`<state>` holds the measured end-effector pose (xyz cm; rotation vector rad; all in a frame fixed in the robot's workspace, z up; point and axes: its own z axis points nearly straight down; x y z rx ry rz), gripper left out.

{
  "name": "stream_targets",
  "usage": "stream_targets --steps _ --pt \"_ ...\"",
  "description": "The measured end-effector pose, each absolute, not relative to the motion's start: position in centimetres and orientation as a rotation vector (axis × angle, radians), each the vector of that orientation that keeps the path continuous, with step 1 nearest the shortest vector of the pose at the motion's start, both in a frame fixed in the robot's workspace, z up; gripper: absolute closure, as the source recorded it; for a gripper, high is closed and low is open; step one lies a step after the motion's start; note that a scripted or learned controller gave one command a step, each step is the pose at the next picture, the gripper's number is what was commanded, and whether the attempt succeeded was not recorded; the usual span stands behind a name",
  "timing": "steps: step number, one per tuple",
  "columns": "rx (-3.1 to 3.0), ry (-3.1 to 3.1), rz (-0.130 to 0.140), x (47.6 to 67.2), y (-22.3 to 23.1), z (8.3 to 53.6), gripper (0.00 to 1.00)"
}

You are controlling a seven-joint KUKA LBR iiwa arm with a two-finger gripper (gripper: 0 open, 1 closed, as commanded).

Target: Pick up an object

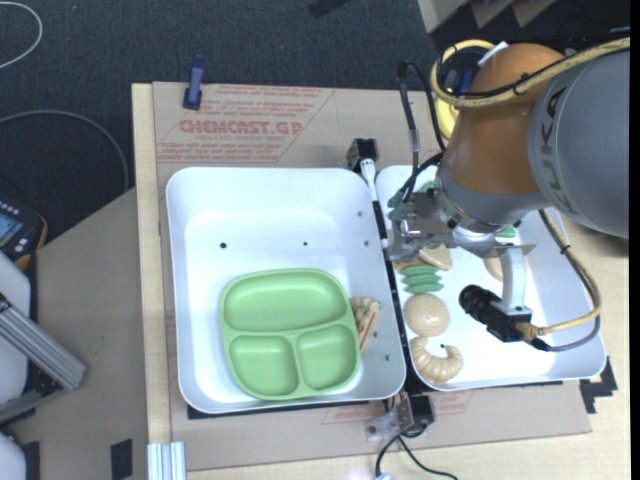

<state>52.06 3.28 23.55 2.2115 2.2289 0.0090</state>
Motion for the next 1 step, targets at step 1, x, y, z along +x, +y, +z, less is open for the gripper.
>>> stream_targets --steps 1 --pt "2.213 2.220 0.017 48.10 3.67 34.86 1.00"
